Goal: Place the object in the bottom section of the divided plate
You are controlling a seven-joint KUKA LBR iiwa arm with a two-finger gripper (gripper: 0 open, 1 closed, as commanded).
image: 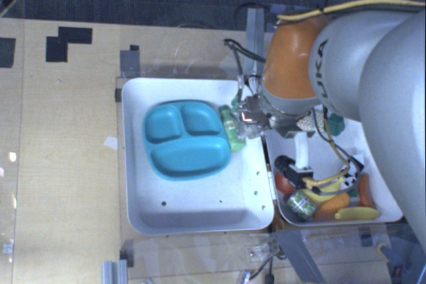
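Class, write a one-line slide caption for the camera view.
Arm reaches over the left bin, a green object beside the blue plate; toy food fills the right bin.

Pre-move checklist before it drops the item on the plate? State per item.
1. Divided plate in left bin, sections facing up: ok.
2. Bottom section holds nothing: ok.
3. Gripper at the plate's right edge, not over the bottom section: not ok.
4. Green object beside the gripper, held or not: cannot tell.
5. Green object outside the plate, by its right rim: not ok.
6. Toy food pile lies in the right bin, away from the plate: ok.
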